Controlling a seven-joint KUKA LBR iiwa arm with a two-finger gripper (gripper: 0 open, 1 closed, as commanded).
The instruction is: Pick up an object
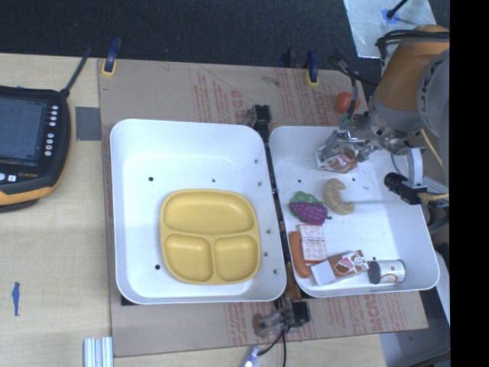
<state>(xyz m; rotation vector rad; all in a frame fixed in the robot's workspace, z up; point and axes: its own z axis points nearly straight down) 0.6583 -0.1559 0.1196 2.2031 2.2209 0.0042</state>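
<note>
My gripper is low over the far end of the right bin, reaching in from the right under the orange-banded wrist. A small reddish-brown item lies right at its tip; whether it is gripped is unclear. Nearer the front lie a tan curved pastry and purple grapes. Along the bin's front edge are an orange sausage-like piece, a pink and white packet, a brown and white box and a small can.
The left bin holds a yellow divided plate. A control pendant sits at the far left of the bench. Clamps and cables stand along the back edge, and a small red item lies behind the right bin.
</note>
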